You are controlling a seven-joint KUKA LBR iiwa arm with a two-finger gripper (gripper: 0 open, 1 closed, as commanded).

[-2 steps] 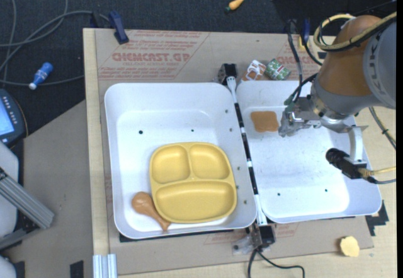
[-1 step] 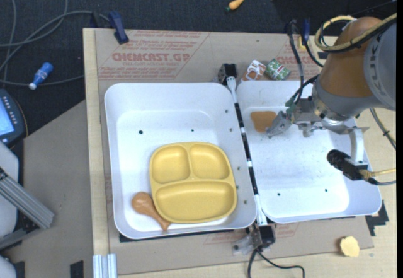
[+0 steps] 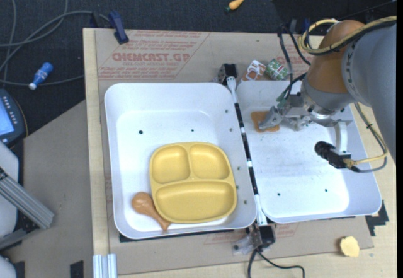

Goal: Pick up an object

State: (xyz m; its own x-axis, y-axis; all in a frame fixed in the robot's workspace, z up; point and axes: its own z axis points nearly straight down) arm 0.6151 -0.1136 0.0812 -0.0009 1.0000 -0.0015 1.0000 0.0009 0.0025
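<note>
My gripper [image 3: 272,121] reaches into the right bin [image 3: 302,198] from the right and is low over an orange-brown flat object [image 3: 260,119] near the bin's back left corner. The fingers sit right at that object, partly covering it. In the left bin [image 3: 126,113] lies a yellow divided plate [image 3: 191,181], with an orange spoon-like piece [image 3: 148,206] against its front left corner.
Small packets [image 3: 267,70] lie on the cardboard just behind the right bin. A black clamp [image 3: 228,72] sits at the bins' back junction. A yellow chunk [image 3: 349,246] rests on the bench at the front right. Cables [image 3: 352,160] loop off the wrist over the right bin.
</note>
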